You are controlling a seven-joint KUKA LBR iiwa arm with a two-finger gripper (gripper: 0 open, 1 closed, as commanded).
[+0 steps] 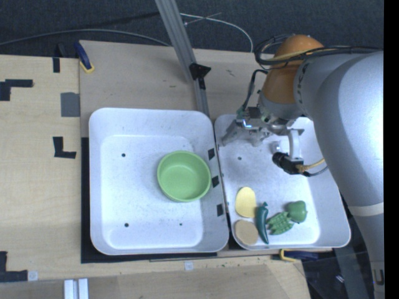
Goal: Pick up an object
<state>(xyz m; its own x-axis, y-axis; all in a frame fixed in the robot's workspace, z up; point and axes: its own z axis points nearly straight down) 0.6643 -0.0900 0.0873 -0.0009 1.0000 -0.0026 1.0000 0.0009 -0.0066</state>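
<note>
The gripper [252,126], its state being impossible to tell, is being held far from the near-edge toys [268,215], risking an empty grasp.

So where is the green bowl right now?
The green bowl sits in the left bin, toward that bin's right side, near the divider between the two bins and apart from the toys in the right bin.

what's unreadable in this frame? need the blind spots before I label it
- Gripper, camera view: finger state unreadable; the wrist and grey arm body crowd it and the parts are small.
- Right bin: its right side is covered by the arm.
- Small green toys beside the dark green pepper: too small and soft to identify.
- Tan piece under the yellow piece: too blurred to tell whether they touch.
</note>
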